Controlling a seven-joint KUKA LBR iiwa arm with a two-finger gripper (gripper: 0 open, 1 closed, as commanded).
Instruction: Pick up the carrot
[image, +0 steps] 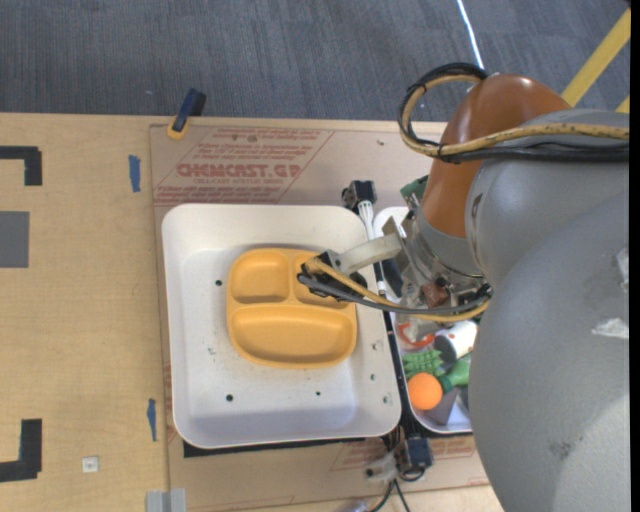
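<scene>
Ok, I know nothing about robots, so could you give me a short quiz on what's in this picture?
1. True or false: the yellow plate lies in the left bin.
2. Where is the small orange thing, probably the carrot? A) on the plate B) in the right bin C) in the left bin, beside the plate
3. Fill in: the grey arm reaches in from the picture's ___ side.
Key: 1 true; 2 B; 3 right.
</scene>
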